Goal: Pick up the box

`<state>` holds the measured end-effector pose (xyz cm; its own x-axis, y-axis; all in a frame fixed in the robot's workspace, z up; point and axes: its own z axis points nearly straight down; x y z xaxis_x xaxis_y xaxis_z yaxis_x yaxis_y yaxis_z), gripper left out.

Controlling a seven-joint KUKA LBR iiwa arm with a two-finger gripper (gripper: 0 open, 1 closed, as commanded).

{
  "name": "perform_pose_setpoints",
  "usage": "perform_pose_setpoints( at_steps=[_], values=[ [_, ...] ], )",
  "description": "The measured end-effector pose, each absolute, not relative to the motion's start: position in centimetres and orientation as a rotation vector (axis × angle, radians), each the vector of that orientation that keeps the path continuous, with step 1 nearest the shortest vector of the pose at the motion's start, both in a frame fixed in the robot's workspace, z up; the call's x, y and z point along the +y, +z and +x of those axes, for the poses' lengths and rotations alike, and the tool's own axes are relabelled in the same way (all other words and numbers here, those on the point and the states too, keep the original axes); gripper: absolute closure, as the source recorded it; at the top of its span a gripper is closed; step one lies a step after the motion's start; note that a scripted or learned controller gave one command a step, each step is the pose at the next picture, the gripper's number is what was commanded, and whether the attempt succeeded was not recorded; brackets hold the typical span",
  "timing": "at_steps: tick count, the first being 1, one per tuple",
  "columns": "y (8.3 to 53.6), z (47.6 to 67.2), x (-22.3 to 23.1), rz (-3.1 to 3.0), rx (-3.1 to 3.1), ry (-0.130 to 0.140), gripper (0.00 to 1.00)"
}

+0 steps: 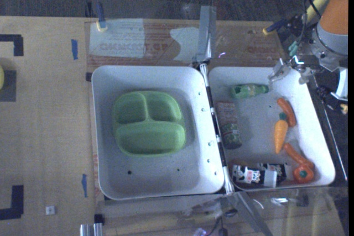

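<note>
My pincer hovers at the bin's far corner (open or shut, I cannot tell); the box lies down-left, long axis running toward the near edge.

Green tray (left bin) — carrots

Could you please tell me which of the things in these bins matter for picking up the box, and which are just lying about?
For the job:
- box, against the right bin's left wall
- gripper, above the right bin's far edge

Lying about:
- green bottle
- carrot
- milk carton
- green plate, in the left bin
</note>
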<state>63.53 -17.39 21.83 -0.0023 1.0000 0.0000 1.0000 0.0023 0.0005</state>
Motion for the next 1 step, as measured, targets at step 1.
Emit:
perform_pose_setpoints(
  at_steps=[1],
  values=[
    [9.66,63.32,-15.17,2.212,2.230,0.001,0.00]
  ],
)
